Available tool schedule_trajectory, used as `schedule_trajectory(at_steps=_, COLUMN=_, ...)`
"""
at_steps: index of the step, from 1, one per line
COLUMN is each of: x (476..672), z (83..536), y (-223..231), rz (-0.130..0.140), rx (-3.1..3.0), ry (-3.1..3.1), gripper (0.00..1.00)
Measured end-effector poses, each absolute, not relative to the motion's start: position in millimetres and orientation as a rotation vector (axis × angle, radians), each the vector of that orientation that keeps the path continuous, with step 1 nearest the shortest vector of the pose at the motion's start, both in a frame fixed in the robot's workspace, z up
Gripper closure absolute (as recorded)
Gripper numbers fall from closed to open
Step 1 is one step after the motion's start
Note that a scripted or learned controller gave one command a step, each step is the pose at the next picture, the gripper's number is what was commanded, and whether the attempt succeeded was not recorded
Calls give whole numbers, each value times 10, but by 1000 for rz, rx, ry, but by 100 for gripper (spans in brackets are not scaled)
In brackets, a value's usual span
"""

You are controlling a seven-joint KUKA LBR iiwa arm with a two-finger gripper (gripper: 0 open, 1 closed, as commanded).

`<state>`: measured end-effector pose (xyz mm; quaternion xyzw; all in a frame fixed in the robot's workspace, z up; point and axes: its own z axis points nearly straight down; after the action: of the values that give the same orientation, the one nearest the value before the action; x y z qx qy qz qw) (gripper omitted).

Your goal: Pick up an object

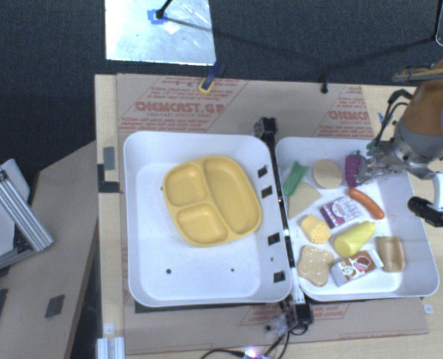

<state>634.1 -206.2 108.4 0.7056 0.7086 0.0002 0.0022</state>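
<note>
One gripper (365, 169) beside purple item (352, 169), perhaps touching

We see a yellow divided plate (210, 199) lying in the left bin (143, 275), on printed cardboard (180, 103) over the table (64, 223), with a shiny sheet (160, 21) beyond.

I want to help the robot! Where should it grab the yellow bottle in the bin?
Probably across the yellow bottle's fat middle, coming straight down from above. It lies tilted on its side, and the toast and red packet crowd its ends, so its long sides look easiest to pinch.
</note>
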Motion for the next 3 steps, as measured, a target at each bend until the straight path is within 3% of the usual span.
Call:
schedule_trajectory(at_steps=2, x=6367, z=2288, y=-2030, rz=7, rx=2209, ry=2222, gripper=100)
schedule_trajectory(at_steps=3, x=6252, z=2370, y=-1571, rz=4, rx=2210, ry=2230, gripper=100)
